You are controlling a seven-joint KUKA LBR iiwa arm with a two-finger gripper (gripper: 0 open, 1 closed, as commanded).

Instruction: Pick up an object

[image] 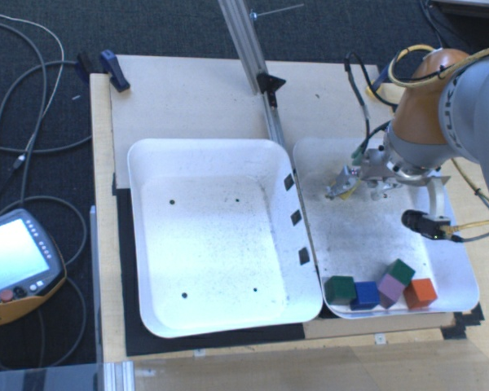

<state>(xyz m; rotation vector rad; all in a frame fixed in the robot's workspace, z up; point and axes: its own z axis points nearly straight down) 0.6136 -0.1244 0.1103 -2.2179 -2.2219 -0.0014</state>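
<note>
With the gripper (342, 187) hung well above the blocks (381, 286) — jaw state cannot be told — a misaimed descent could be wasted on bare right bin (350, 235) floor.

A pale wooden bench (187, 96) stands on dark carpeted floor (106, 10) strewn with grey cables (33, 129), a lit handheld pendant (16, 259) lying at left beneath even light.

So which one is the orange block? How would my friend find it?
Look at the right bin, the one under the robot arm. Along its near edge sits a little cluster of blocks. The orange block is the one farthest right, next to the purple block and below the dark green block; it is the only orange one.
</note>
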